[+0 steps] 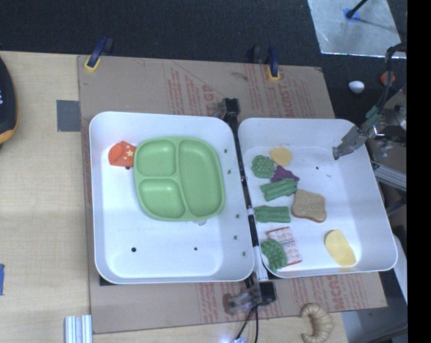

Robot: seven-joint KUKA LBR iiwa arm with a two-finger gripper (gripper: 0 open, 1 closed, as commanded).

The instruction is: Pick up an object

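Observation:
The right bin [358, 191] holds several play foods: a yellow piece [280, 155], a green broccoli-like piece [262, 166], a purple bit [286, 176], two green pods [279, 189] [272, 214], a brown toast slice [309, 206], a red-and-white packet [284, 240] under a green piece [272, 253], and a yellow oval [339, 248]. My gripper [343, 148] hangs over the bin's far right corner, apart from all of them, with nothing seen in it.
The left bin [115, 241] carries a green divided plate [179, 177] and a red piece with a star [121, 153] by its far left wall. A black clip [231, 108] sits where the bins meet. A tan curled object [316, 321] lies on the cardboard in front.

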